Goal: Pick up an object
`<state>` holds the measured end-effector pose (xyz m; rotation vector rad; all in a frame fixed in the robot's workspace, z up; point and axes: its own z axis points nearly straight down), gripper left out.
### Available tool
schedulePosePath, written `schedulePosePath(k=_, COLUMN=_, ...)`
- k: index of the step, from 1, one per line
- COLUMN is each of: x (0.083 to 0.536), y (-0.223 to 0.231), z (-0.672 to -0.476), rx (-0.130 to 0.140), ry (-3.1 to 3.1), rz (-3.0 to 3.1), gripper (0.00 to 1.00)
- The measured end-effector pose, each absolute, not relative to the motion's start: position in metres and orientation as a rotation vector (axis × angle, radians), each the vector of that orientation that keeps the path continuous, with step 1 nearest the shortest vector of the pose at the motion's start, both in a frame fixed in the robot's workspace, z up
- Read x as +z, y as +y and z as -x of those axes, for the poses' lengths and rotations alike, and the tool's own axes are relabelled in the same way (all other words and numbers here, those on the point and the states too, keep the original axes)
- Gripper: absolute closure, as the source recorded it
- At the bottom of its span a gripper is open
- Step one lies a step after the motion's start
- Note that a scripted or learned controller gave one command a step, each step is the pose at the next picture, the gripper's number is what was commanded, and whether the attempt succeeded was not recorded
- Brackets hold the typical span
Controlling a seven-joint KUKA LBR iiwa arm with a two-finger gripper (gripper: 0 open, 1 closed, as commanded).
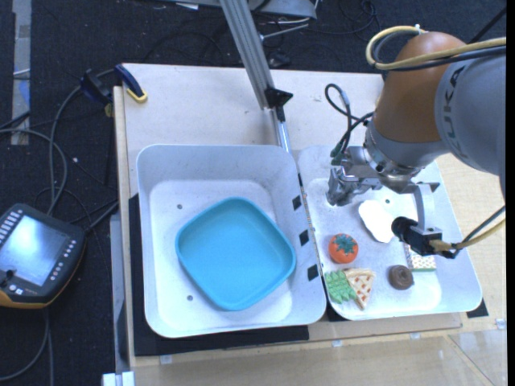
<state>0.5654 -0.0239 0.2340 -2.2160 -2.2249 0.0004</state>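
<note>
My gripper (338, 193) hangs over the back left part of the right bin (460, 284), just above its floor. No object shows between its fingers. A red tomato-like toy (344, 248) lies a little in front of it. A pizza slice toy with green leaf (352, 285) lies at the bin's front left. A brown round piece (401, 277) sits to the right of it. A white flat object (375, 219) lies beside the gripper on its right, and a small patterned block (421, 260) lies under a black bracket.
The left bin (161, 175) holds a large blue square plate (234, 252). A slanted metal pole (251, 43) rises behind the bins. A teach pendant (32, 252) lies on the floor at the left. The arm's orange and grey body (434, 87) looms over the right bin.
</note>
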Motion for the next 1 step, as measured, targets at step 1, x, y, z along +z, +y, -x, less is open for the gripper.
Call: schedulePosePath(k=1, x=0.2346, y=0.0181, z=-0.5713, rx=-0.001, ry=-2.226, rz=2.216, gripper=1.0)
